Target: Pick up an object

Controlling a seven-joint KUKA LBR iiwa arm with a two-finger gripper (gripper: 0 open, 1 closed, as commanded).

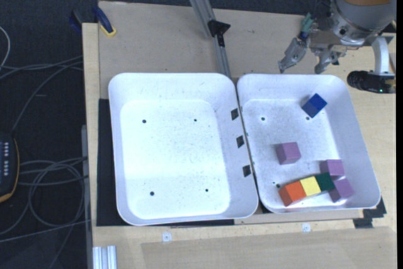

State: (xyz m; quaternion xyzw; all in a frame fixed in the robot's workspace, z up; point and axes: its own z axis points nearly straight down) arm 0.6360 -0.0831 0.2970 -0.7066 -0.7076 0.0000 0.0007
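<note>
My gripper [306,62] hangs above the back rim of the right bin [359,135], its two fingers spread open with nothing between them. Just in front of it, inside that bin, lies a blue cube [313,104]. A purple cube [288,152] sits near the bin's middle. Along the front right a multicoloured bar [307,188] of orange, yellow and green segments rests beside two more purple blocks [332,167] [343,188].
The left bin [126,135] stands beside the right one, joined by black clips at the shared wall. A slanted metal rail [201,3] crosses the bench behind the bins. Cables lie on the floor at the left.
</note>
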